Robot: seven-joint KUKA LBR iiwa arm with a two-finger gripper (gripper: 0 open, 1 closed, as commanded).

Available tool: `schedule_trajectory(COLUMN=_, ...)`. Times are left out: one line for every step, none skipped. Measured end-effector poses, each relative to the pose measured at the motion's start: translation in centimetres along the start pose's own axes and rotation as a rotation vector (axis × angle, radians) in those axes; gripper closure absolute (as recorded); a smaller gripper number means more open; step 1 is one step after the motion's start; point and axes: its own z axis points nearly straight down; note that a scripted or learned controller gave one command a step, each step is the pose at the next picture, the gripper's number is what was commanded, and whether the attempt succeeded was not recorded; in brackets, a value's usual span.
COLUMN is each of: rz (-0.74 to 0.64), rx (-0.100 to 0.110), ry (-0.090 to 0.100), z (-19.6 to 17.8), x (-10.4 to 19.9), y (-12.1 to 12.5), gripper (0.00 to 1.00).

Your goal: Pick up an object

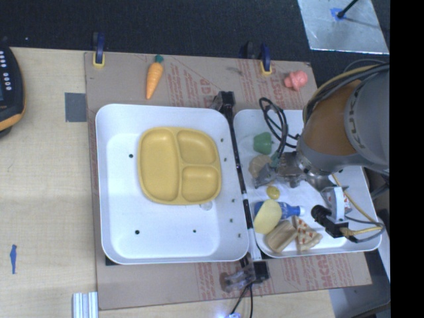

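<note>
The right bin holds several small items. These include a green block, a small yellow ball, a pale yellow lemon-like piece, a blue bottle, a tan bread piece and a pizza slice. My gripper hangs low over the left part of this bin, just below the green block and above the yellow ball. The wrist body hides what lies directly beneath it. I see nothing held by the gripper.
The left bin carries a yellow divided plate. A toy carrot and a pink piece lie on the board behind the bins. Black cables loop over the right bin's far edge. A black device sits at far left.
</note>
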Motion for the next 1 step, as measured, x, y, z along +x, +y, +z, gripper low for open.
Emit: schedule_trajectory(rz=0.004, rx=0.001, ry=0.0, z=-1.13, x=-0.22, y=-0.1, gripper=1.0)
